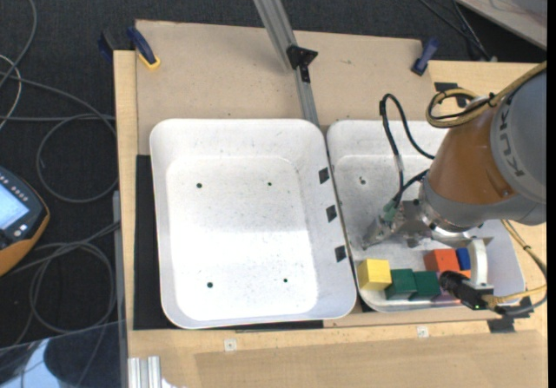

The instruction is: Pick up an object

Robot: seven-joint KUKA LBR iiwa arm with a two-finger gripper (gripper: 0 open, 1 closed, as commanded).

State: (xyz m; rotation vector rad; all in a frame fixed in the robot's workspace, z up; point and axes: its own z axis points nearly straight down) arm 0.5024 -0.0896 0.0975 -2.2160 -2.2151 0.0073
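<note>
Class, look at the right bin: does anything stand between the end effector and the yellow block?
Nothing visible does. The end effector sits over bare bin floor just above the yellow block as the picture shows it. The green blocks lie to the block's right, not between them.

You have the arm (486,161) reaching in from the right over the right bin (356,171), its orange band above the wrist and the gripper (388,223) low over the bin floor, just above the blocks; finger state unreadable from this angle. Along the near edge of that bin you see a yellow block (376,272), a green block (412,283) just beside it, an orange block (446,259) and a blue piece (464,258) partly under the wrist. Left bin (234,221) sits alongside, touching the right one; a slanted metal bar (278,22) crosses the bench (226,74) behind both.
</note>
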